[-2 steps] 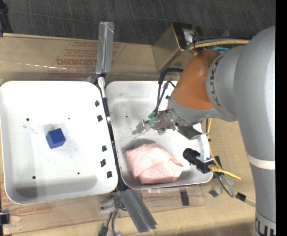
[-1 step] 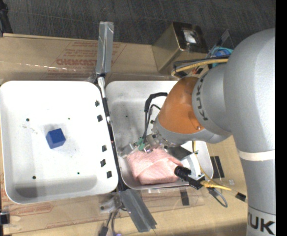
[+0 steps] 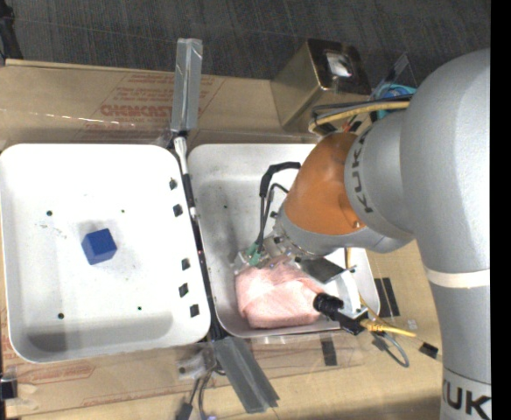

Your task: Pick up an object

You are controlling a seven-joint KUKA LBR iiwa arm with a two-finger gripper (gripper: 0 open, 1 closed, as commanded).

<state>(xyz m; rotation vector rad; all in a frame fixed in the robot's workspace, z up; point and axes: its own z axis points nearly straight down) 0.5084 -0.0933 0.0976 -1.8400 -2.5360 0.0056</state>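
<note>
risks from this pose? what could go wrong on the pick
1. The pink soft object lies against the right bin's near wall, so a descent could hit the rim or push it into the corner.
2. The arm's wrist hides the contact area, so a grasp can't be confirmed.
3. The blue cube sits far away in the left bin.

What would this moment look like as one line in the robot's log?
arm: over right bin | pink object: right bin, under wrist | blue cube: left bin

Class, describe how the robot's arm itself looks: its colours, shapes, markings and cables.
The arm has fat, rounded grey segments with an orange band above the wrist. Black KUKA lettering runs beside the band. Black cables loop near the wrist; a white ring circles the lower segment.
</note>
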